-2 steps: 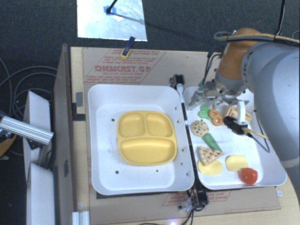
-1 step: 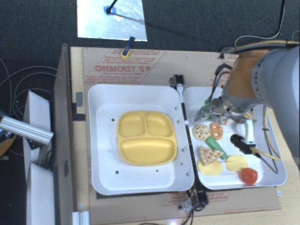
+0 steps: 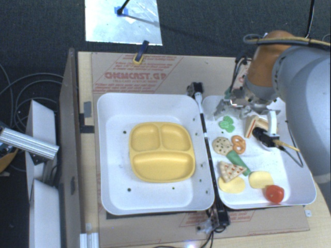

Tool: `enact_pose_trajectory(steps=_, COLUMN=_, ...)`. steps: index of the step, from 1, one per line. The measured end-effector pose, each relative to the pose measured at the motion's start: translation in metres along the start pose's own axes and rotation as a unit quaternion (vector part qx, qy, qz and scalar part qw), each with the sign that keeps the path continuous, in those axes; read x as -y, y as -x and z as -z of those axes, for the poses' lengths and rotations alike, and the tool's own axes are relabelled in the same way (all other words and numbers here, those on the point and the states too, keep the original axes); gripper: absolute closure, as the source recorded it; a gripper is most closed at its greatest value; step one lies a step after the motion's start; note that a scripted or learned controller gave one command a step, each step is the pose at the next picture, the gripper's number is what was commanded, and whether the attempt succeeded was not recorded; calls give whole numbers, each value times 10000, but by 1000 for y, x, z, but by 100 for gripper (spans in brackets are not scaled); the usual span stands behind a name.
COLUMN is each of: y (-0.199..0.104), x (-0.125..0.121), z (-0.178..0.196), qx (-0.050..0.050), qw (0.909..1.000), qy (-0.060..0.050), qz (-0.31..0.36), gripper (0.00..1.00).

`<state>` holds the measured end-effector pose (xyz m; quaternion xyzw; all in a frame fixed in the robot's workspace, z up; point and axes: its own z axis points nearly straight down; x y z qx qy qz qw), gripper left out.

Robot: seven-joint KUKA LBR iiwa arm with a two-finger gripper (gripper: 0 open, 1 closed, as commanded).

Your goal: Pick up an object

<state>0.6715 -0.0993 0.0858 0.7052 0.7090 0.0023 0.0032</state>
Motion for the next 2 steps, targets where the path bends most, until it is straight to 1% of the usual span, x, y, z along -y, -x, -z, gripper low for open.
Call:
enact_pose_trajectory(steps=1, y=0, x=1, z=11, qx=1, qw=10000, qy=-1, qz=7, gripper=100)
enact_pose_trajectory(steps=2, y=0, x=1, z=11, qx=3, qw=10000, qy=-7, qz=13, gripper=0)
